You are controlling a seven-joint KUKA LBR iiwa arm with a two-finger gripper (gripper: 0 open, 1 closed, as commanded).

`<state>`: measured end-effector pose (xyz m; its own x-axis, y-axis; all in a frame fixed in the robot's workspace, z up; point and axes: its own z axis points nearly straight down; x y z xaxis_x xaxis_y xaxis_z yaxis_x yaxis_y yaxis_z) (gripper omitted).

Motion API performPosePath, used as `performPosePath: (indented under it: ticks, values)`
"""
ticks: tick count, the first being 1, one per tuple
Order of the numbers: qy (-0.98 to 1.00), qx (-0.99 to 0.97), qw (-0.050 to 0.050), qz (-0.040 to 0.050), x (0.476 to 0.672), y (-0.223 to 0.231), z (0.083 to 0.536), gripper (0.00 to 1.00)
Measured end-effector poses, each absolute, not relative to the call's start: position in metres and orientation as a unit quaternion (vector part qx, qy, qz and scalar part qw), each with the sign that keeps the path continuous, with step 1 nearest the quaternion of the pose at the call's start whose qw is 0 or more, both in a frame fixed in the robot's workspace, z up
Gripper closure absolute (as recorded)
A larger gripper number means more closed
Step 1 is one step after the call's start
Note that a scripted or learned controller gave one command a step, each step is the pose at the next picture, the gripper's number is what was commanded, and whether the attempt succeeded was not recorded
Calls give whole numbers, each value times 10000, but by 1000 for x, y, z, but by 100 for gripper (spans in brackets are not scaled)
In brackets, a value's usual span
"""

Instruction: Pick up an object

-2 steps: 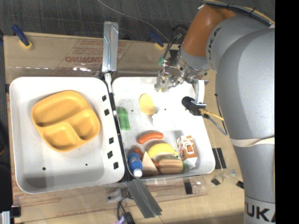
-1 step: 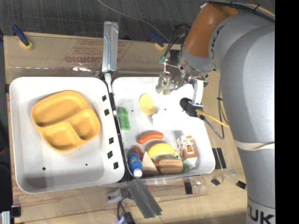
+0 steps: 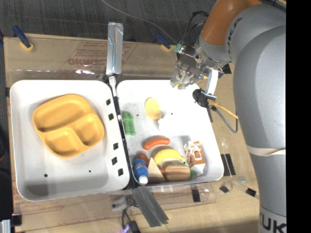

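Note:
The right white bin (image 3: 204, 130) holds a pale yellow piece (image 3: 153, 108), a green stick (image 3: 129, 123), a red sausage (image 3: 156, 142), a yellow banana (image 3: 167, 156), a blue bottle (image 3: 140, 170), a brown bread piece (image 3: 177, 173) and an orange-and-white carton (image 3: 194, 153). My gripper (image 3: 181, 78) hangs above the bin's far edge, up and to the right of the pale yellow piece, with nothing visible between its fingers.
The left white bin (image 3: 24, 178) holds a yellow divided tray (image 3: 68, 124). A metal divider strip (image 3: 114, 47) stands at the far end between the bins. The arm's grey body fills the right side.

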<state>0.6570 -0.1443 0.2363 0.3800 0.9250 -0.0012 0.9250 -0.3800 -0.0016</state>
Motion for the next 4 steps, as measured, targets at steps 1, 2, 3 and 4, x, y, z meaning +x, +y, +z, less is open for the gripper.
performPosePath:
  ticks: [1,2,3,4]
  values:
    - [-4425,-8968,29,36,629,-96,223,100]
    - [-4806,-8769,23,26,566,-102,209,100]
    - [-3854,-9228,10,21,622,-136,191,100]
    - [-1569,-9876,27,42,514,-132,175,100]
